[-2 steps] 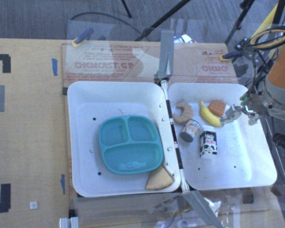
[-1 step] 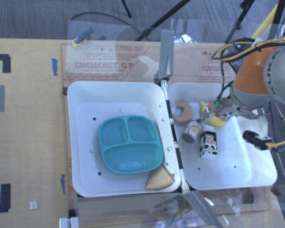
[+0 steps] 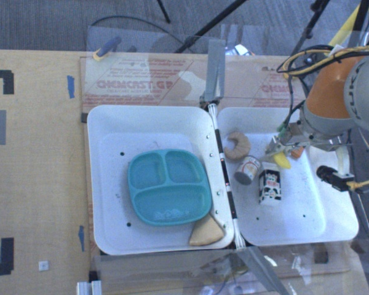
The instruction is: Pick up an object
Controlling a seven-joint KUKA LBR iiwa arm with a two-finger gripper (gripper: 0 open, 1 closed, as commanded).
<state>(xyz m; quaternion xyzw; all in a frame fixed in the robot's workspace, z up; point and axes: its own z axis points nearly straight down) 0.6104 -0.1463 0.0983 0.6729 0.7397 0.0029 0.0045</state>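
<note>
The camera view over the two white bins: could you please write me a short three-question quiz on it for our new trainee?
1. True or false: the teal three-compartment plastic plate lies in the left white bin.
2. Which object lies nearest the gripper in the right white bin?
A. the small yellow piece
B. the tan wedge-shaped slice
C. the teal plate
3. Fill in: the black-and-white cow-patterned carton lies just to the ____ of the small silver can in this view.

Key: 1 true; 2 A; 3 right.
</note>
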